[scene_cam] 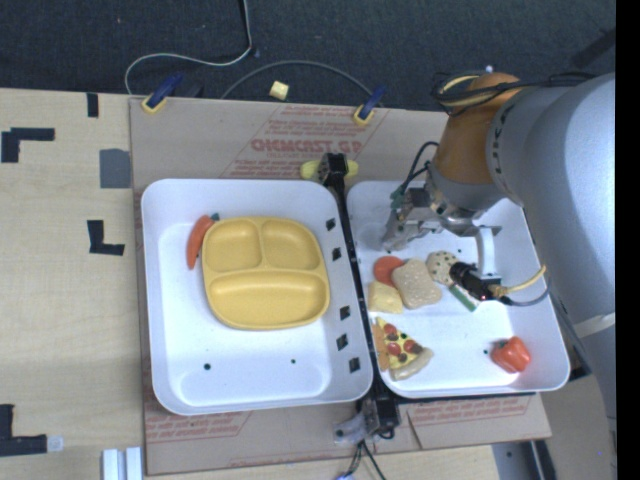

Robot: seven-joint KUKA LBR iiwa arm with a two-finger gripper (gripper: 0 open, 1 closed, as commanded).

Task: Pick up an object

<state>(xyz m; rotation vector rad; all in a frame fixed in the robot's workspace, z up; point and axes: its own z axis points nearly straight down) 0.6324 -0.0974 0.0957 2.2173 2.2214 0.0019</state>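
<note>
- The arm [560, 158] reached in from the right, above the right bin [535, 363].
- The gripper [405, 226] hung over the upper left part of that bin, just above the cluster of toy food.
- Whether the gripper was wide or narrow could not be told; no item was seen in it.
- Candidate items lay in the right bin: a red piece [388, 267], a slice of bread [416, 284], a yellow wedge [384, 299] and a cookie [441, 263], all close together or touching.
- A pizza slice [402, 348] lay near the bin's front left corner; a red pepper [511, 354] lay apart, near the front right corner.
- The left bin [180, 368] held a yellow divided plate [266, 272] with a carrot [197, 240] just beside its left edge.
- Judged status: no pick was complete. All items rested on the bin floors.
- Remaining, by judgement: lower onto one item, likely the red piece nearest the gripper, close on it and lift it free.
- Risk: the tight grouping could cause a neighbouring item to be nudged or caught.
</note>
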